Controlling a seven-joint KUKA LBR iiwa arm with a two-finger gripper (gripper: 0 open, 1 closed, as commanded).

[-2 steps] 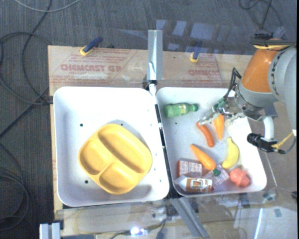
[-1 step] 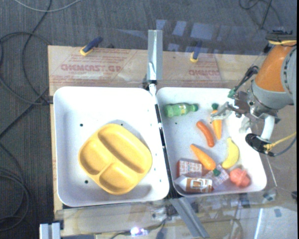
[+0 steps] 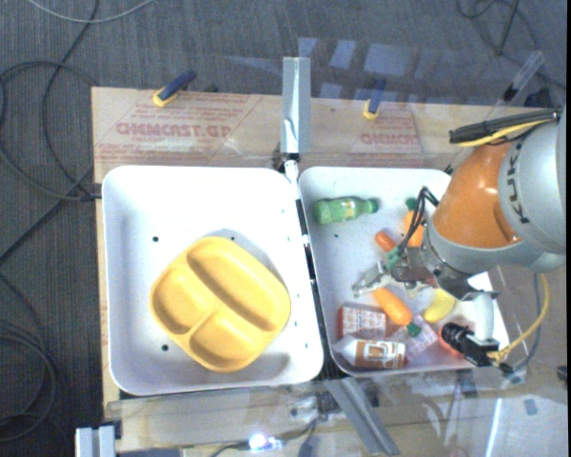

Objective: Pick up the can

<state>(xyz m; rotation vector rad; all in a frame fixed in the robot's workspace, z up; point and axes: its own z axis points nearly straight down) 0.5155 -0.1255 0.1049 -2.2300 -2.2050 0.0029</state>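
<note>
Gripper (image 3: 385, 276) low over the middle of the right bin (image 3: 316, 255), just behind the can (image 3: 364, 320). Open or closed: cannot tell from this angle.

Can on its side toward the front of that bin, label up, hemmed in closely. Carrot (image 3: 393, 305) at its right end, touching or just beside; hard to say which. Orange bottle (image 3: 376, 353) just in front, against the front wall.

Likely trouble, judging from this layout:
- Lands on the carrot instead, since it sits between gripper and can.
- Rolls the can away on contact; a round body lying flat gives little to bite on.
- Wedges against the orange bottle or the carrot on the way down, with so little room either side.
- Closes on two things at once and drops both on the lift.
</note>
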